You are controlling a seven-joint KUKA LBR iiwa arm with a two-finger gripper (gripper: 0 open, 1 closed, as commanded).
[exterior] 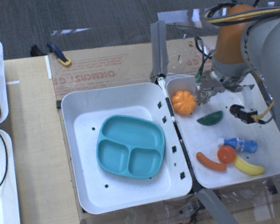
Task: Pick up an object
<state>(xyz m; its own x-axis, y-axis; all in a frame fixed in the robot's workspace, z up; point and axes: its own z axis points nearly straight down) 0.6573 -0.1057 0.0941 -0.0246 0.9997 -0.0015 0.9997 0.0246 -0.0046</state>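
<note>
Two white bins on my bench: left bin (77, 143) has a teal divided plate (130, 146). Right bin (276, 159) has the gripper (203, 96) low at its far end, just right of the small orange pumpkin (183, 102); dark green piece (210, 119) just nearer. Can't tell the grip state. Nothing visibly held.

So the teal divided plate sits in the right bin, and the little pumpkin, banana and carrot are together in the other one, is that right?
Not quite. The camera view shows the teal divided plate in the left bin, not the right. The little pumpkin, banana and carrot are together in the other one, the right bin, as you said.
</note>
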